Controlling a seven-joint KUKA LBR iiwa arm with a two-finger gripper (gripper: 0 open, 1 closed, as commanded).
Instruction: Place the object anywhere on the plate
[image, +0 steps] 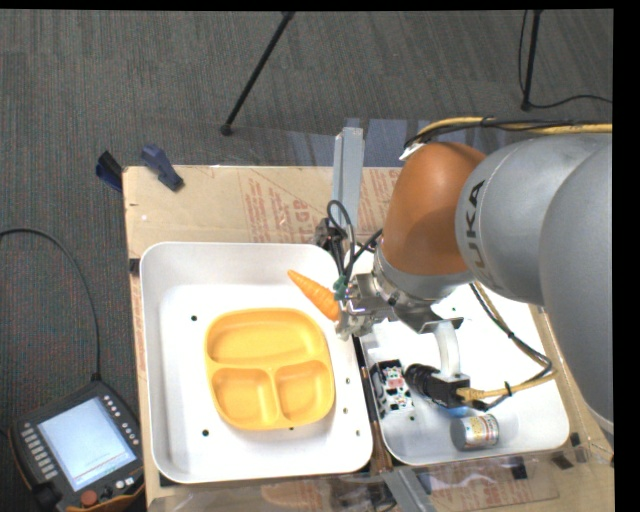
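A yellow three-compartment plate (268, 378) lies in the middle of the left white bin (165, 300). Just past the plate's far right corner, an orange toy carrot (313, 292) hangs tilted, with its tip pointing up and to the left. Its thick end is between the fingers of my gripper (346, 308), which is shut on it over the divide between the two bins. The grey arm with its orange band reaches in from the right and hides much of the right bin.
In the right bin (540, 420), a silver can (475, 431) lies near the front, and a small black-and-white box (393, 389) sits by the left wall. A teach pendant (75, 447) rests on the floor at the lower left.
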